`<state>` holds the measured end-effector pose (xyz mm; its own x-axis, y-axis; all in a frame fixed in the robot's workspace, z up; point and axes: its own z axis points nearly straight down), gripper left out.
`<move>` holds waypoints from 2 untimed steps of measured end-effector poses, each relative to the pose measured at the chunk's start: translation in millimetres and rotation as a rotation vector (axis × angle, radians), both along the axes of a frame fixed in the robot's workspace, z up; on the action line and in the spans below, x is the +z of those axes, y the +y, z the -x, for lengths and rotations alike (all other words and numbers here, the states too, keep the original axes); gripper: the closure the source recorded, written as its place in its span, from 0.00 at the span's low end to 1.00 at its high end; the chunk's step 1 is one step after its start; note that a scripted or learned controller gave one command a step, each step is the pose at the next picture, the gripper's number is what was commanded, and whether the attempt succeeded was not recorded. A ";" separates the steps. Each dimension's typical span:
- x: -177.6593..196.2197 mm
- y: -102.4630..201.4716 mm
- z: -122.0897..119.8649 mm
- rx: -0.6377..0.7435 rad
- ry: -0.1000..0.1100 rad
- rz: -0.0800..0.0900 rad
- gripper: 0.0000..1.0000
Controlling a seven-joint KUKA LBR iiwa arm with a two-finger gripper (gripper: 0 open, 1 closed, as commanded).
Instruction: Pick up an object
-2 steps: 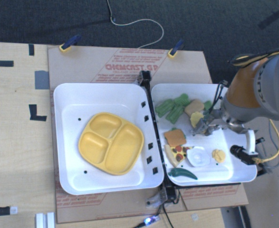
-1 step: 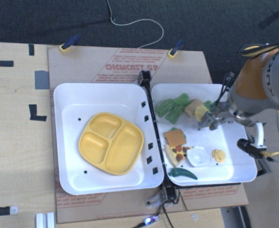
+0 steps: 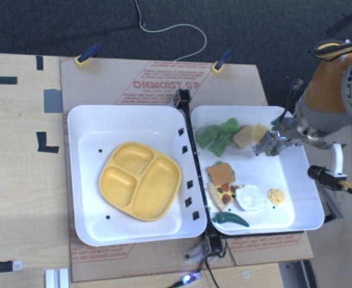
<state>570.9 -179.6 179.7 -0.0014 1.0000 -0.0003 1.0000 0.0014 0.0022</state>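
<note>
The right bin [image 3: 295, 221] holds several toy foods: green pieces [image 3: 217, 134], a tan chunk [image 3: 243, 137], a yellow piece [image 3: 259, 131], a brown toast slice [image 3: 221, 173], a pizza slice [image 3: 222, 195], a white fried egg [image 3: 250, 198], a small yellow piece [image 3: 276, 196] and a dark green pepper [image 3: 231, 219]. My gripper [image 3: 265, 147] hangs over the bin's upper right part, just right of the tan chunk and below the yellow piece. Nothing shows between its fingers.
The left bin [image 3: 86, 161] holds a yellow divided plate [image 3: 140, 180]. A black divider with clips [image 3: 190, 161] runs between the bins. The arm's orange band [image 3: 331, 89] is at the right edge. A cable [image 3: 170, 29] lies behind the bins.
</note>
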 end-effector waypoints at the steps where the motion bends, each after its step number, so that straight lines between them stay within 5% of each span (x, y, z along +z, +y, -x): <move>1: 47.6 0.5 -1.1 0.000 -0.001 0.001 1.00; 2: 41.3 58.3 13.5 0.004 0.005 -0.002 1.00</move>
<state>557.4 -121.3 221.0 -0.0058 1.0000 0.0016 1.0000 0.0058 -0.0026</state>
